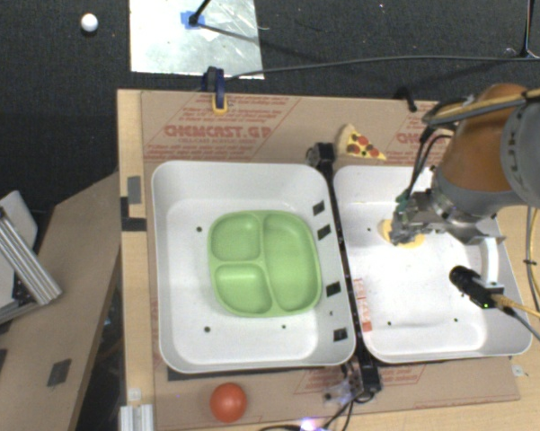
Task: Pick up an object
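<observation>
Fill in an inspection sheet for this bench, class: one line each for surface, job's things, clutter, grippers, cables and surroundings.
Surface: brown board bearing left bin and right bin.
Job's things: yellow object in right bin; green divided tray in left bin.
Clutter: pizza-slice toy behind the bins; red ball in front.
Grippers: gripper low over the yellow object; grasp unclear.
Cables: black cable across the back.
Surroundings: foil sheet, white ball.
</observation>
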Motion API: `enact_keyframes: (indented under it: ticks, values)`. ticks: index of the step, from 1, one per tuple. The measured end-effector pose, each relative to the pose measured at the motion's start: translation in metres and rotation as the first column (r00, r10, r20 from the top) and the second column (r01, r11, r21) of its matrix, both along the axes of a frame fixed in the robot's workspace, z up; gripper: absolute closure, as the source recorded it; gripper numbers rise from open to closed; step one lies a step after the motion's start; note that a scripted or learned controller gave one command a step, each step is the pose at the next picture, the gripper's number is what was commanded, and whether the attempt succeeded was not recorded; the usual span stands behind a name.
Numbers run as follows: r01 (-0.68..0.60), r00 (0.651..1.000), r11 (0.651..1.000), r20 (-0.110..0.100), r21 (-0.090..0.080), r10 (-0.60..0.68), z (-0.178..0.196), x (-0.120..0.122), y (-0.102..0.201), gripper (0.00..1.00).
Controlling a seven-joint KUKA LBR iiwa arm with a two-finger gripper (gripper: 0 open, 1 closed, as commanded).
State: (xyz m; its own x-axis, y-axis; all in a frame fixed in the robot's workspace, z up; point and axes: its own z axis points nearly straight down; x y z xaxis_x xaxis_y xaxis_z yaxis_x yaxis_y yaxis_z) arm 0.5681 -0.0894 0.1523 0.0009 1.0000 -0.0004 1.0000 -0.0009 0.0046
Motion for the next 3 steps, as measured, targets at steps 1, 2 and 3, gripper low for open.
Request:
enact_keyframes:
  ticks: [1,2,3]
  values:
    - [-0.005,1.000,1.000,0.003,0.000,0.005,0.049,0.011,0.001,1.00]
    - [-0.005,1.000,1.000,0.000,0.000,0.005,0.077,0.012,0.001,1.00]
    - [-0.010,1.000,1.000,-0.003,0.002,0.010,0.066,0.005,0.056,1.00]
